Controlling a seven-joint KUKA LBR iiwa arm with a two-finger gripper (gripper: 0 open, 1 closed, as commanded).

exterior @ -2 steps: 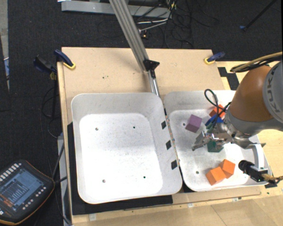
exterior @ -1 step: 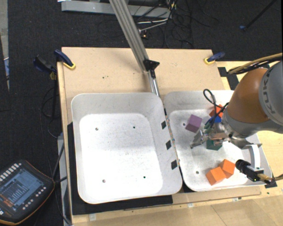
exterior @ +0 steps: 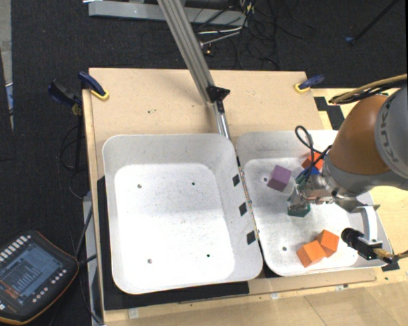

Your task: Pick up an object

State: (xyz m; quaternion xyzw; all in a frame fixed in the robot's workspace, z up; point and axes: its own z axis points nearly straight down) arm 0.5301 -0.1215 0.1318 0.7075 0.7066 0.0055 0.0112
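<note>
A small dark green object (exterior: 300, 211) was seen in the right bin (exterior: 274, 257), directly under the end effector (exterior: 301, 201), and touching it as far as could be judged. Whether it was gripped could not be told. A purple block (exterior: 280, 178) lay just beside it at upper left, two orange blocks (exterior: 318, 248) nearer the front edge. The arm (exterior: 367, 150) covered the bin's right side. The left bin (exterior: 169, 214) sat alongside on the bench (exterior: 155, 94)
</note>
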